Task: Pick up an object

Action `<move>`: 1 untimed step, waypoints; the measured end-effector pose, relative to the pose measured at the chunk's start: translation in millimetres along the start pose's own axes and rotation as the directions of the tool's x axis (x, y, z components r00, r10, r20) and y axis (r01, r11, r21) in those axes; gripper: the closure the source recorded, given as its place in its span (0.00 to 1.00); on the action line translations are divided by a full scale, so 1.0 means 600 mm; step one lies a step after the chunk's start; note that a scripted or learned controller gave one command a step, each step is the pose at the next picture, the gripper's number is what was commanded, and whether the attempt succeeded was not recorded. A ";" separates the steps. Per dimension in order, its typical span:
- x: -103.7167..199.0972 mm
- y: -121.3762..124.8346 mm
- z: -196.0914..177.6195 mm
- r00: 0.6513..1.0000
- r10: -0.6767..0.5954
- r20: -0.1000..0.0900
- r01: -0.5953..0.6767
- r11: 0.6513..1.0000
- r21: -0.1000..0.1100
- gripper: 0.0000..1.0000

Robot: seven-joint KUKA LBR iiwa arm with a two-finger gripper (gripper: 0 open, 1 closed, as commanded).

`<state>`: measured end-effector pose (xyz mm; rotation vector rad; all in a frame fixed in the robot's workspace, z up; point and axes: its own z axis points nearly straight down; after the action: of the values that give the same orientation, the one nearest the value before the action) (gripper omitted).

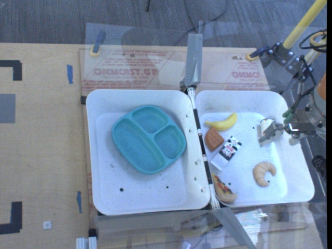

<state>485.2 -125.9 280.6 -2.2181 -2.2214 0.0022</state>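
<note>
The wooden bench [41,154] fills the left and lower part of the camera view, with black tape marks along its left edge and small blue tape strips nearer the bins. On it sit two shallow white bins side by side, their inner rims touching down the middle. The left bin [104,191] holds a teal divided plate [149,138] with three compartments, lying flat a little above the bin's centre. The right bin [295,183] holds the small items. A yellow banana [223,122] lies near the upper left of that bin, close to the shared rim. Just below it is an orange waffle-like square [213,138], and touching that on its lower right is a small black-and-white carton [227,151], tilted. Lower down, against the shared rim, lies a pizza slice [223,189]. A pale croissant [264,173] rests toward the lower right, well apart from the other things. The arm [311,123] reaches in over the right rim, and its gripper [267,131] hangs over the right half of the bin, above the croissant in the view and to the right of the carton. Nothing can be seen between it and the bin floor, and whether it is spread or pressed together cannot be told from this angle.
</note>
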 end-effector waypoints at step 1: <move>-0.077 -0.011 0.229 1.000 -0.026 0.001 0.026 1.000 -0.002 0.00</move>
<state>478.4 -171.9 143.1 -2.1900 -2.2519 0.0004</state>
